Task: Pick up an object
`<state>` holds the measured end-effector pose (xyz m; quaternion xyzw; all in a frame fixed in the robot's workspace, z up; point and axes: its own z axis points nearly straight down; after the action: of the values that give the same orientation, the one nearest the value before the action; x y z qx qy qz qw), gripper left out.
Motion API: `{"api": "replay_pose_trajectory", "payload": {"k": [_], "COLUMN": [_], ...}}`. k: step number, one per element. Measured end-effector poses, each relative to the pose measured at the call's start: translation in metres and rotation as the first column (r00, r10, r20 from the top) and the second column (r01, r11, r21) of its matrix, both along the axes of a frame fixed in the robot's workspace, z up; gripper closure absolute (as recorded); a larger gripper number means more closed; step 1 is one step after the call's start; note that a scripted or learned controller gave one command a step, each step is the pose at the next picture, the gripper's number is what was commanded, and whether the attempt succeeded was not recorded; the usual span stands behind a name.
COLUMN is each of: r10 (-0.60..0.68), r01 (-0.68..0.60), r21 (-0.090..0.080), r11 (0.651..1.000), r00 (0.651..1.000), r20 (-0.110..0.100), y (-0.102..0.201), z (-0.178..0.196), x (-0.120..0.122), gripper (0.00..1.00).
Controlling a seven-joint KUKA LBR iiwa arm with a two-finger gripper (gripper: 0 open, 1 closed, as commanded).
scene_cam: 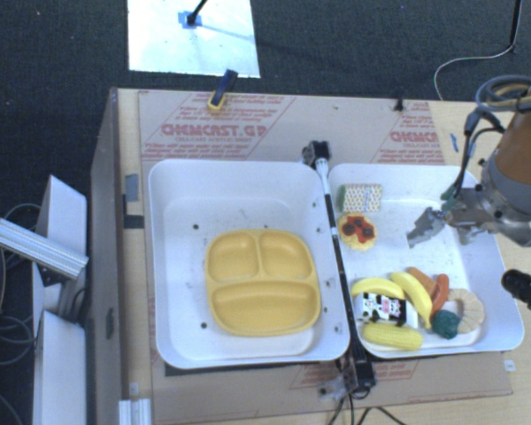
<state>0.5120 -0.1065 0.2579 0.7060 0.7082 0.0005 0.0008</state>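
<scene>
Tool [427, 227] over right bin [478, 343] (toys below)

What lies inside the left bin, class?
Inside the left bin lies one yellow divided tray, its three compartments bare. Whatever sits under the tray is covered.

Colours: two shallow white plastic bins, left bin [173, 237] and right bin [398, 180]. Left one carries a yellow three-compartment plastic tray [262, 282]. In the right one: white wafer block with green-and-red dots [361, 198], round yellow tart with red topping [358, 231], two yellow toy bananas [398, 290], yellow corn cob [391, 336], black-and-white cow-pattern carton [380, 308], orange carrot-like piece [429, 289], dark green lump [445, 324], beige ring [469, 308]. Desk [248, 122] is tan with red printed lettering. Arm is grey with an orange band [522, 153], grey end effector [429, 226]. Floor is dark carpet [53, 60].
</scene>
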Motion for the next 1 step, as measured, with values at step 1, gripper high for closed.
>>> {"api": "replay_pose_trajectory", "payload": {"k": [1], "r10": [-0.003], "r01": [0.003], "r21": [-0.001], "r11": [1.0], "r00": [1.0], "r20": [0.002], "y": [-0.0239], "z": [-0.1613], "x": [-0.0245], "gripper": [0.0]}}
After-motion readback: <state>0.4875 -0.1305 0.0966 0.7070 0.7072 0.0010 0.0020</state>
